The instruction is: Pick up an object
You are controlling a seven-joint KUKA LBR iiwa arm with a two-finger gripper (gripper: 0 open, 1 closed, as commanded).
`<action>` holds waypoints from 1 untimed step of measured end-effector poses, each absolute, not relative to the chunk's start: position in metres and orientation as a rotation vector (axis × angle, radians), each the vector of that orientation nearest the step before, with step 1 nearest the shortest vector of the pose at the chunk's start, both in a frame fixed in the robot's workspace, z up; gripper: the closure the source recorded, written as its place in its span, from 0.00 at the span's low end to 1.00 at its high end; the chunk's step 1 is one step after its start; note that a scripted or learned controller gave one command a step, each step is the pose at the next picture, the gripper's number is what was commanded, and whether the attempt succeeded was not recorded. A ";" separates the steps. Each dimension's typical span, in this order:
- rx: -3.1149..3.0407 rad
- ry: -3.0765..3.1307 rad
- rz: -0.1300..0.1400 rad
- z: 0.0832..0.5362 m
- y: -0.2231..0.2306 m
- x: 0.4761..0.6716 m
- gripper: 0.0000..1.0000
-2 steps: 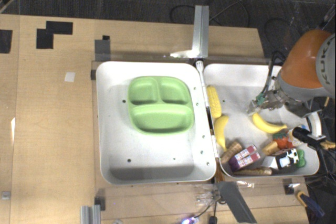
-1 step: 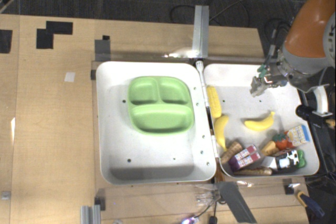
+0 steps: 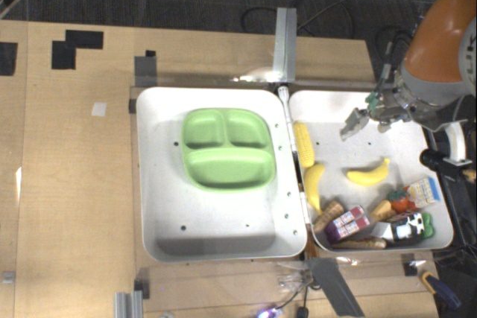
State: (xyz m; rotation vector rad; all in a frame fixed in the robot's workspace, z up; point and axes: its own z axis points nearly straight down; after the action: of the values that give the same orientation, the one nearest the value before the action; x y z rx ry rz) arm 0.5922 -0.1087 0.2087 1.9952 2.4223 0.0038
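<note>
Gripper (image 3: 363, 120) is hovering over the upper part of the right bin (image 3: 332, 102), upper right of frame. Can't tell its state from this angle; nothing visible in it. Pickable items are sitting lower in that bin: loose banana (image 3: 369, 174) mid-bin, corn cob (image 3: 302, 144) and second banana (image 3: 314, 185) along the left wall, purple carton (image 3: 349, 223) at the bottom. Green divided plate (image 3: 226, 147) is lying in the left bin (image 3: 160, 182).
</note>
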 end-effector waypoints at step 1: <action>1.951 2.429 0.020 0.106 -0.116 0.527 0.00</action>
State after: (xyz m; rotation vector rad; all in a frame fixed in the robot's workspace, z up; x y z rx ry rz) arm 0.5267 -0.1161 0.1058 1.9512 2.4295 0.0204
